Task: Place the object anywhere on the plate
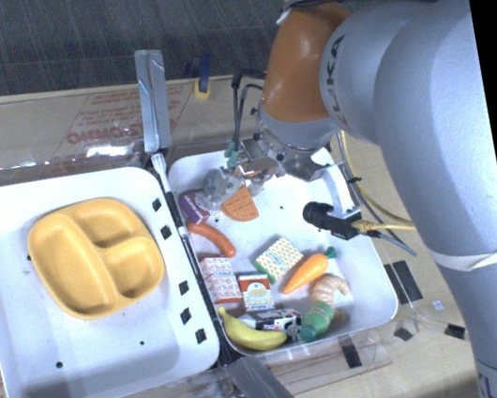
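Yellow plastic catches the eye first: the plate [95, 256], a three-compartment tray, lies in the left bin [32, 374] with nothing on it, sitting toward the upper part of that bin.

Across the divider, the right bin [371, 291] holds all the toy food. A waffle-patterned orange piece [241, 206] lies near the top, just below the gripper [241, 164]. Beside the divider there is a purple item [193, 206], partly hidden, and just under it a red sausage [213, 238] set on a slant. Lower down come a red-and-white packet [220, 277], a small checkered box [279, 256], and a little carton [257, 293] with red on it. A carrot [305, 270] lies tilted with its green tip up to the right, and next to it sits a pale bread-like lump [329, 288]. Along the bottom edge a banana [251, 334] curves, with a green piece [315, 322] near its right end.

From the right the grey arm [424, 115] reaches over the bin, its orange band [301, 65] above the wrist. The gripper hangs at the top of the right bin, close to a greyish translucent thing [216, 186] that I can't identify. Cables and metal crowd the tip, so whether the fingers are spread or closed, or have anything between them, I cannot tell.

A black cylindrical part [325, 219] juts out over the bin's right side. Under both bins the counter [73, 119] shows brown board with red print.
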